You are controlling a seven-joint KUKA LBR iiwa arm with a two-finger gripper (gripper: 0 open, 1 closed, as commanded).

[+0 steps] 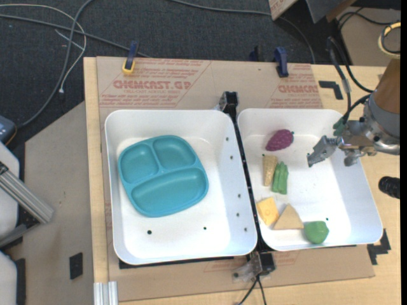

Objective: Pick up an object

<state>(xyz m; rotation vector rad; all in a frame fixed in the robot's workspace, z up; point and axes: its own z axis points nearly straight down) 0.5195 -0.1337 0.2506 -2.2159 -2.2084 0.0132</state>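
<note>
Over the right bin, jaws: we see the gripper [334, 152] above the bin's right half, toward its far edge; its two fingers [320, 151] are spread apart with nothing between them, so we read them as released.
Arm: we see the grey arm [388, 110] reaching in from the right, across the right bin's right rim.
Nearest thing: we find a purple grape-like piece [279, 140] to the left of the gripper, clear of the fingers, near the far edge of the right bin [364, 189].
Middle of the right bin: we see a green piece [280, 178] lying upright along the bin, touching a thin tan stick [270, 169] on its left side.
Near edge of the right bin: we see a yellow block [268, 210] toward the near-left corner, a tan wedge [290, 219] touching it on its right, and a round green lump [316, 232] just beside the wedge, close to the near rim.
Task's thing: we count every loose piece lying on the bin floor, none of them lifted, all apart from the fingers.
Left bin: we see the left bin [127, 132] touching the right one along a shared edge; it carries a teal divided plate [164, 175] with three compartments, set left of centre.
Bench: we see both bins sitting on a brown board [191, 84] printed with red lettering, held at its far edge by two clamps [131, 58].
</note>
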